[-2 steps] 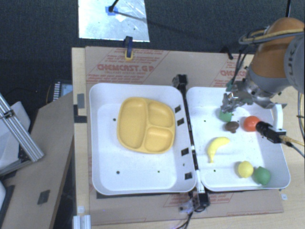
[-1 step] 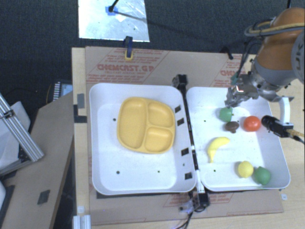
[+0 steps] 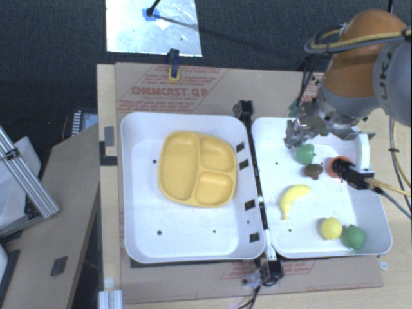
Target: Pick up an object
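At the far left, a piece of aluminium framing is seen leaning beside the bench. The left bin is occupied by a yellow divided plate, which lies flat near the bin's middle, three compartments being visible in it. Between the two bins a black divider strip is seen running from back to front. Behind the bins, a reflective square sheet is laid on the dark surface. In the right bin a yellow banana is found left of centre, curved and lying apart from the other objects. Further back, a green object is placed just below the gripper, and a small brown object lies just beside it on the near side. An orange object is partly hidden by a black fixture near the bin's right wall. Near the front right corner a yellow lemon and a green round fruit are seen touching or nearly so. The gripper is held low over the back of the right bin, just above the green object; whether its fingers are spread or closed cannot be told, and nothing is seen held between them.
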